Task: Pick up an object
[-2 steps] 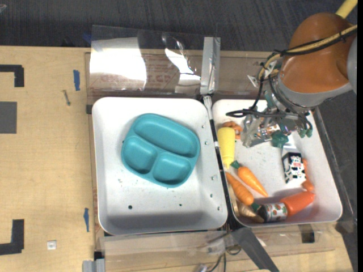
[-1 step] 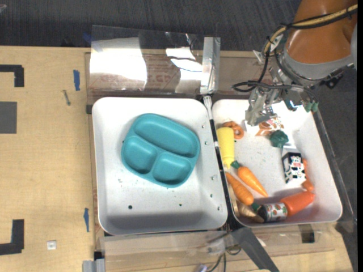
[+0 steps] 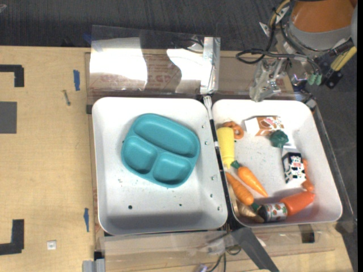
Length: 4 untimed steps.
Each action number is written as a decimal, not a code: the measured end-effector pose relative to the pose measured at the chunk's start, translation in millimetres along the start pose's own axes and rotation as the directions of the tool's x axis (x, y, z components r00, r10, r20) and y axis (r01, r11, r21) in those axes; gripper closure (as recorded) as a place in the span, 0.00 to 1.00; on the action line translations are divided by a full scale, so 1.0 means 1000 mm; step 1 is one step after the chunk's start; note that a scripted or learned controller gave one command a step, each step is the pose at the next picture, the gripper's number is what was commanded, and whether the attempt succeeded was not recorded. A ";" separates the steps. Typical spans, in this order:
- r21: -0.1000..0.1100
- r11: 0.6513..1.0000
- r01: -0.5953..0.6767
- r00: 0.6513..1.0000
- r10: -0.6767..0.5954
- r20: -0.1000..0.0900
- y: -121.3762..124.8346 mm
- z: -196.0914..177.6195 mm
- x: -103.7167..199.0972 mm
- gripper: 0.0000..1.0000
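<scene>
The arm [image 3: 320, 7], cut off at the top edge, hangs its gripper [image 3: 266, 86], jaws apart and empty, above the right bin [image 3: 326, 152] of toys, their labels unreadable.

Lighting: even, fairly bright overhead. Glare: strong on clear panel [image 3: 150, 67] at 11 o'clock. Shadows: soft, faint. Focus: slightly soft throughout.

2 white bins: left bin [image 3: 108, 208], right bin [image 3: 326, 146]. Left bin: 1 teal divided tray [image 3: 160, 148]. Right bin: 2 carrots [image 3: 250, 178] [image 3: 239, 190], 1 yellow corn-like piece [image 3: 226, 145], 1 black-and-white cow-print carton [image 3: 293, 168], 1 small dark green item [image 3: 278, 139], 1 small bottle [image 3: 271, 211], plus a few pieces too cluttered to count.
</scene>
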<state>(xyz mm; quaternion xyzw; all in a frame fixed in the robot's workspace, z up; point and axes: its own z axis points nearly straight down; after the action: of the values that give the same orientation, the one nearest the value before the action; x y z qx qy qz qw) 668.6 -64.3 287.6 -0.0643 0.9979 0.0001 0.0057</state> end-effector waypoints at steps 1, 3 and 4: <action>-0.002 0.972 0.236 0.972 -0.236 -0.005 -0.031 0.011 0.005 1.00; -0.005 0.900 0.435 0.900 -0.435 -0.003 0.062 0.028 0.007 1.00; -0.002 0.881 0.473 0.881 -0.473 0.000 0.062 0.037 -0.007 1.00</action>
<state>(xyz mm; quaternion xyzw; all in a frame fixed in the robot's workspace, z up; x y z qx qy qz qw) 668.2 -1.5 251.1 -0.3055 0.9522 -0.0002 0.0050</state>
